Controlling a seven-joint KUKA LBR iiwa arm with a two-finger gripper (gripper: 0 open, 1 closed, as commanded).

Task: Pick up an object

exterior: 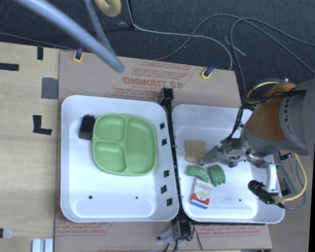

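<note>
Gripper (215,155) low in right bin (259,213), fingertips just above green ridged piece (216,174) — nothing seen between them; opening cannot be told. Second green piece (197,171) beside it, tan block (194,149) just behind, small carton (201,195) in front. Left bin (72,160) — green divided plate (125,144), black block (87,127) touching its left edge.

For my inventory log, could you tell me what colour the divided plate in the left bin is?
Light green; the divided plate shows clearly in the camera view.

Green plate (125,145) crowds left bin (69,159) (front strip open).
</note>
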